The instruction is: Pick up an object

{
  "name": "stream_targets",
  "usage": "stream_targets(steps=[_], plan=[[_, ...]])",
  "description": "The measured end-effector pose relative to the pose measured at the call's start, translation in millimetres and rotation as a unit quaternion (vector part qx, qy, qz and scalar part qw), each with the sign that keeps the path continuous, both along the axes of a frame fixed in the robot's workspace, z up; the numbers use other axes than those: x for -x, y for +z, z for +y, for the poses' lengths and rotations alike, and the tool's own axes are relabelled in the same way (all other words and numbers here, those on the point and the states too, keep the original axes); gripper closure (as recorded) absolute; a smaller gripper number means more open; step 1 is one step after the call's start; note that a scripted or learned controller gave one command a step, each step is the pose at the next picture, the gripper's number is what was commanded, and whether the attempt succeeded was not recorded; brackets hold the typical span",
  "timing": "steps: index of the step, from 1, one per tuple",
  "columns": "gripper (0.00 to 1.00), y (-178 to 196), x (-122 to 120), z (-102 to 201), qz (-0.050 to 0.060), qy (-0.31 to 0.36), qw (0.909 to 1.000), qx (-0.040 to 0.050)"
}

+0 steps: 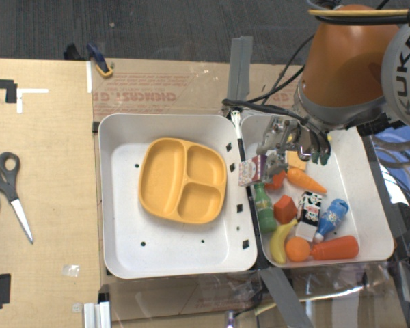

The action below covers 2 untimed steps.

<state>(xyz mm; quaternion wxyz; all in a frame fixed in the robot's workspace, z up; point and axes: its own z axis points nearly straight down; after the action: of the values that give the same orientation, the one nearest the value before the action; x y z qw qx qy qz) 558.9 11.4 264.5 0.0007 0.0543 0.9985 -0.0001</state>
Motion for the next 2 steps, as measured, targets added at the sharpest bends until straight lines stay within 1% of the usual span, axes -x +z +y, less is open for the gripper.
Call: stream_targets(steps=[1, 2], plan=[[1.0, 0.1, 67.5, -58.0, 0.0, 0.059, 0.9983, 0.0001], [1.0, -112.5, 50.8, -109.8, 0.001, 0.047, 0.9989, 0.0]])
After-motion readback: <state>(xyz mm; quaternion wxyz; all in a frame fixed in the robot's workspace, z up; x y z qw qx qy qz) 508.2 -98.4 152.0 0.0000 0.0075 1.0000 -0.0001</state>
